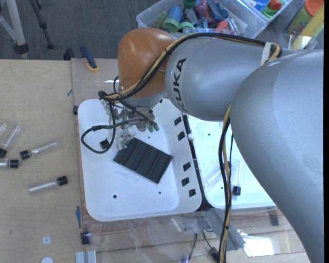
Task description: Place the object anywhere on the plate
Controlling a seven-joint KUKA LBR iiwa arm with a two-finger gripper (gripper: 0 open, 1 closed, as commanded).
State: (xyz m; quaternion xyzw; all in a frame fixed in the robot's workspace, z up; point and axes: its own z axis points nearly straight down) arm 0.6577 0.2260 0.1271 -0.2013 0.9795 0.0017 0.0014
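Observation:
A dark ribbed rectangular plate [143, 160] lies flat and slightly askew in the middle of the left white bin [97, 198]. My gripper [125, 132] hangs just above the plate's upper left corner, below the orange wrist band [140, 56], with black cables looping round it. Something pale and translucent shows at the gripper's tip, but I cannot make out what it is. A clear tube with a black cap [235, 181] lies in the right bin [216, 146], partly hidden by the arm.
Several clear capped vials [40, 149] lie loose on the wooden bench left of the bins. A tub of coloured toys [205, 15] stands at the back. The arm's large grey body covers most of the right bin.

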